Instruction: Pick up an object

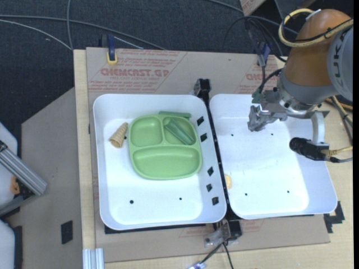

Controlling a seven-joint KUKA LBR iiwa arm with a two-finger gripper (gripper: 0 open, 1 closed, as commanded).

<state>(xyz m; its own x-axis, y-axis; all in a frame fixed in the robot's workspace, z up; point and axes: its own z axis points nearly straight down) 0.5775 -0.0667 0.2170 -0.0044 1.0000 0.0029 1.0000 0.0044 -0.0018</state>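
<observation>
Over the right bin point(280, 195), near its back-left corner, the gripper point(259, 119) hung low above the white floor. Whether its jaws stood open or closed could not be told from the view; nothing showed between them. Arm came in from the right, grey body, orange band point(314, 41) above the wrist, yellow cable looped over the top.

Left bin point(112, 200) held the goods. Green divided plate point(164, 147) sat near the middle, a little toward the back, three compartments. Darker green piece point(179, 130) lay tilted in the plate's back-right compartment; a second green strip point(174, 115) lay just behind the plate's rim, on the bin floor or against the rim, unclear which. Ice cream cone point(118, 135), tan, lay on its side just left of the plate, near but seemingly apart from it.

Small yellowish object point(227, 180) sat at the left wall of the right bin, beside the divider between the bins; too small to identify.

Both bins rested on a brown cardboard sheet point(140, 66) with red print, on the tabletop. Blue clamp point(111, 48) gripped the sheet's back edge, left side. Gripper well apart from plate and cone.
</observation>
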